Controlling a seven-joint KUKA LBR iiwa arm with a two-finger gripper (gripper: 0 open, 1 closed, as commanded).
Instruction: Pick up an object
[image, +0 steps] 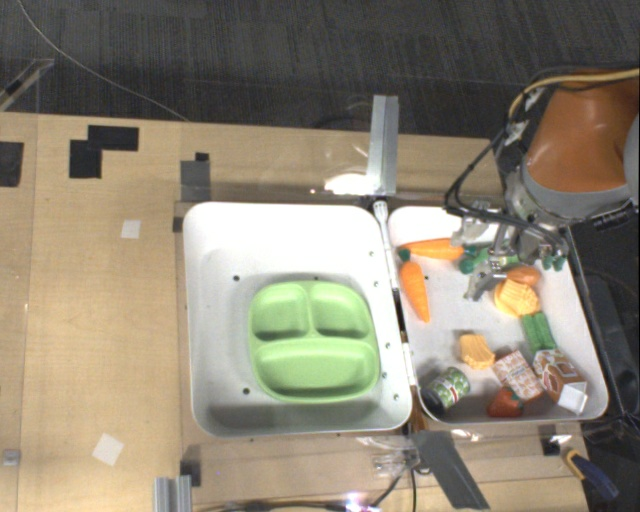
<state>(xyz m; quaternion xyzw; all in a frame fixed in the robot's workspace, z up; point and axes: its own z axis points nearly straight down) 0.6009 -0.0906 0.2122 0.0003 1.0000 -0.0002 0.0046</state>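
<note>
Your gripper (487, 272) hangs low in the right bin (590, 350), fingers looking spread and holding nothing. The corn (517, 296) sits just right of them, one carrot (432, 248) just left (crowded spot). Closing here could nudge both and catch neither.

Two white bins on bench: left bin (205, 300), right bin (590, 330). One green tray (314, 338), three compartments, in left bin. Right bin count: two carrots, one (433, 248) lying across top, one (415, 291) slanting down beside divider. Two yellow pieces: one (517, 296), another (476, 350). One can (447, 386). Two cartons (517, 371) and (558, 372), side by side. One green stick (537, 331). One red piece (505, 403), kind unclear.
</note>
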